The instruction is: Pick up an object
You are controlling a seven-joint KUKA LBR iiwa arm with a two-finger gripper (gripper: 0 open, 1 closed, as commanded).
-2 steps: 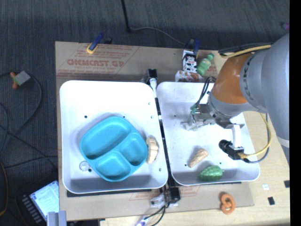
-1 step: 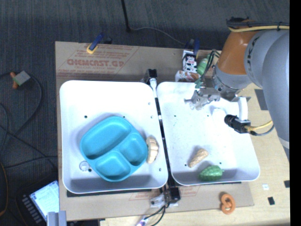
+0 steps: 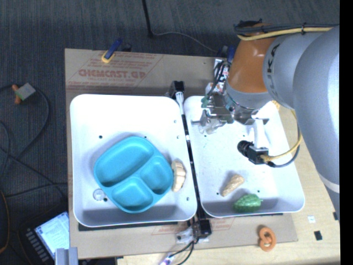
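Landmark = right bin point(image 3: 287, 164), the white one on the arm's side. Arm point(image 3: 298, 65), grey w/ orange band, is reaching in over the right bin's far edge; gripper point(image 3: 212, 120) is hanging low over the bin's far-left corner, just beside the divider btw the two bins. Finger state: cannot tell, metal parts are blurring together at this angle, nothing visibly sitting btw them. Black fitting w/ yellow cable point(image 3: 253, 150) is dangling over the bin's middle.

Pickable objs are lying at the right bin's near end, well apart from the gripper: tan shell-like piece point(image 3: 232, 184) near the bin's centre-front, green lumpy toy point(image 3: 247, 202) just beside it, closer to the front wall.

Left of the right bin, left bin point(image 3: 88, 115) is holding a blue divided tray point(image 3: 132, 173), tilted, plus a cream ridged piece point(image 3: 178, 175) touching the tray's side nearest the right bin. Orange ring point(image 3: 267, 238) is sitting on the bench just outside the right bin's front wall.
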